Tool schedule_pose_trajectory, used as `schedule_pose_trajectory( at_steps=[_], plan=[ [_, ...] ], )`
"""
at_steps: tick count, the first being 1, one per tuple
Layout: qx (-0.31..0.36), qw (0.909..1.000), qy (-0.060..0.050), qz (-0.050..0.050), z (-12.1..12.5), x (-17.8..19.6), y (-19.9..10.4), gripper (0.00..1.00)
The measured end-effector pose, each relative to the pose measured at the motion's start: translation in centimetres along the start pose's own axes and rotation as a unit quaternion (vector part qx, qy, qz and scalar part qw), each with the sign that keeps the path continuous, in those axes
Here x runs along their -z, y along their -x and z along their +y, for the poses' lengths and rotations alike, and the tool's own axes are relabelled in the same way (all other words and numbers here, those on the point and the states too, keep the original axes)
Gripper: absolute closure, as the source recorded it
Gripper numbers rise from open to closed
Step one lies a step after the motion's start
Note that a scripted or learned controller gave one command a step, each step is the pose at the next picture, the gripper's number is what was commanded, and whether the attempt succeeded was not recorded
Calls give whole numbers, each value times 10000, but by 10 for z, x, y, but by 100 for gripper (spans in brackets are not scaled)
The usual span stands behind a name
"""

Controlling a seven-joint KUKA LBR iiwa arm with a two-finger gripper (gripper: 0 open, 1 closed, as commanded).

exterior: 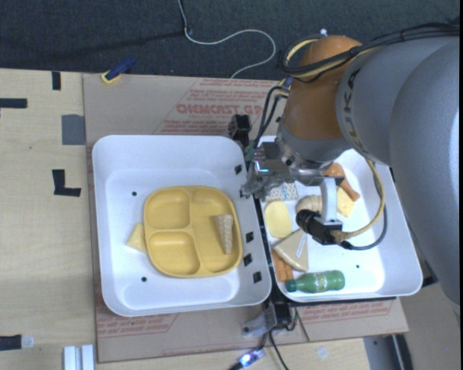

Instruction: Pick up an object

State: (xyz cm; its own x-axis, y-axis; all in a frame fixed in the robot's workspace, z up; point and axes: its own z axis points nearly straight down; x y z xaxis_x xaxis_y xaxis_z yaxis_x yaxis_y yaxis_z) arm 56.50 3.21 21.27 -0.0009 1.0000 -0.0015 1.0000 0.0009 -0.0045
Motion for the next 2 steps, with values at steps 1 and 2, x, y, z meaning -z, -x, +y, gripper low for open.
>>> schedule_pose_trajectory(
  at_steps=[1, 2],
  plan=[
    [7, 10000, 17, 9, 7, 13, -8, 100],
    [-3, 10000, 4, -1, 6, 2, 0, 100]
  ],
)
